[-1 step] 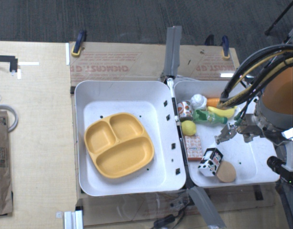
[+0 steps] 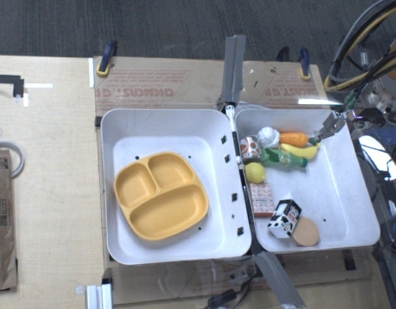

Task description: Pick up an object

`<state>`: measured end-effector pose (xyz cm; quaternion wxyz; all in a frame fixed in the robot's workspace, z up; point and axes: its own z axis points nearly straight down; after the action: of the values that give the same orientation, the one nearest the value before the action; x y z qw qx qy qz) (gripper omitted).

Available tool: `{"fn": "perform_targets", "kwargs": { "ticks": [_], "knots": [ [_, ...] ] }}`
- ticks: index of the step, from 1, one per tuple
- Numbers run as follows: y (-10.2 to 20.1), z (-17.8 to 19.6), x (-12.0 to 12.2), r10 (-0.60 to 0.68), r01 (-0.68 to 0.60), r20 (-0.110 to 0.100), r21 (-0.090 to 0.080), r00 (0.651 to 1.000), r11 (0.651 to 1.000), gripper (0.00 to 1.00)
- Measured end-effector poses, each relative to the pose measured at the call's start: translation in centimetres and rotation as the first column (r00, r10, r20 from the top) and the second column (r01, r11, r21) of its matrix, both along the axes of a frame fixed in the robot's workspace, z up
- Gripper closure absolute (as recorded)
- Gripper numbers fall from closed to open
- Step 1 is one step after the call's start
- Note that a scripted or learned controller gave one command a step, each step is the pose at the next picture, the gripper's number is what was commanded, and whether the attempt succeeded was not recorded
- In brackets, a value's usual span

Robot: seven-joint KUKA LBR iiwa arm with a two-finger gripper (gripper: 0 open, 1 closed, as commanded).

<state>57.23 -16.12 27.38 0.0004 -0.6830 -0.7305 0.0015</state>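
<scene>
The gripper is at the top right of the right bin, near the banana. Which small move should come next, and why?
Probably a short move left and down, toward the banana. The gripper hangs just past the banana's right end, above the bin floor, with nothing visible between its fingers. The banana lies on the edge of the pile, next to the carrot and green bottle, so it seems the nearest target.

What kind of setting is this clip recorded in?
Probably a robotics lab bench for pick-up trials: two white bins side by side on cardboard, toy food such as a banana and carrot, and looped cables at right.

The tool [image 2: 328, 131] hangs low, reaching from the right.
</scene>
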Motion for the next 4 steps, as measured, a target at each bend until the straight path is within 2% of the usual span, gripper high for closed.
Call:
{"fn": "perform_targets", "kwargs": {
  "ticks": [1,2,3,4],
  "knots": [
    [-0.1,-7.7,5.2,-0.207,0.207,-0.002,0.000,0.978,0.978,0.00],
    [-3.2,-18.4,6.6,-0.288,0.288,0.001,0.000,0.958,0.958,0.00],
    [-3.2,-17.7,6.6,-0.284,0.284,-0.002,-0.003,0.959,0.959,1.00],
    [-4.0,-18.4,2.1,-0.161,0.161,0.000,0.001,0.987,0.987,1.00]
  ]
}}
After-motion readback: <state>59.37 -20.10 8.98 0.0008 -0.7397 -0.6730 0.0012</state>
